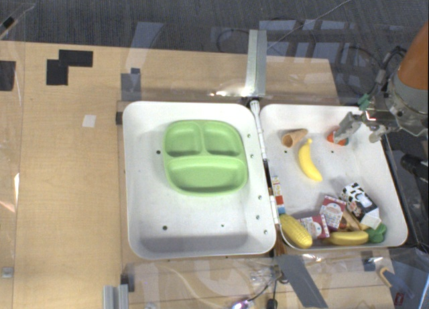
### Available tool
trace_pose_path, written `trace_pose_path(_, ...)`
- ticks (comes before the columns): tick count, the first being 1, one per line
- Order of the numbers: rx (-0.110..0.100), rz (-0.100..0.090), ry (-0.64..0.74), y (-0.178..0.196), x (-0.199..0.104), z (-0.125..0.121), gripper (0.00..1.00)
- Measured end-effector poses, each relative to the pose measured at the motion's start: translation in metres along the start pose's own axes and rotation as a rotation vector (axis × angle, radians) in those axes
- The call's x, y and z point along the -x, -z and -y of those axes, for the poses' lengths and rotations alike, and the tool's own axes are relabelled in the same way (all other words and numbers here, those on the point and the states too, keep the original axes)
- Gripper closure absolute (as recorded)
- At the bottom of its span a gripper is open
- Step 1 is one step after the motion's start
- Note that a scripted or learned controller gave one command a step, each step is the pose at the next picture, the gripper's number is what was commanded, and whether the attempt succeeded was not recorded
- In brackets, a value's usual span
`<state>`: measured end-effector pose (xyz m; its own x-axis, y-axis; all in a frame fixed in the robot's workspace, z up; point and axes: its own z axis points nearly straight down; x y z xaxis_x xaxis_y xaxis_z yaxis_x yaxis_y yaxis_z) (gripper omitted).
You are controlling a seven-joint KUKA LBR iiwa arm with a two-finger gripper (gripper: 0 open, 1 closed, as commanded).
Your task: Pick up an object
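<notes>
- Arm [414, 76]: cut off by the right edge; only the wrist section shows.
- Orange item [337, 138]: partly covered by the gripper [362, 127]; identity undeterminable.
- Packets [326, 217]: overlapping in the right bin [395, 194] corner; print too small to read.

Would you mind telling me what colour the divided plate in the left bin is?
Light green; the divided plate shows clearly in the camera view.

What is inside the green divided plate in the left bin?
The green divided plate shows three compartments, all bare green with nothing in them. It lies flat in the left bin, so whatever is under the plate is covered and cannot be seen.
</notes>
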<state>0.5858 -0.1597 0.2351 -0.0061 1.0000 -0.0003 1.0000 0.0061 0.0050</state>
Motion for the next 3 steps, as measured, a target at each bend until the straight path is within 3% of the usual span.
trace_pose_path(1, -0.003, -0.001, -0.079, -0.112, -0.058, 0.005, 0.00)
trace_pose_path(2, 0.003, -0.002, -0.079, -0.101, -0.059, 0.003, 1.00)
trace_pose_path(3, 0.002, -0.002, -0.080, -0.101, -0.059, 0.003, 0.00)
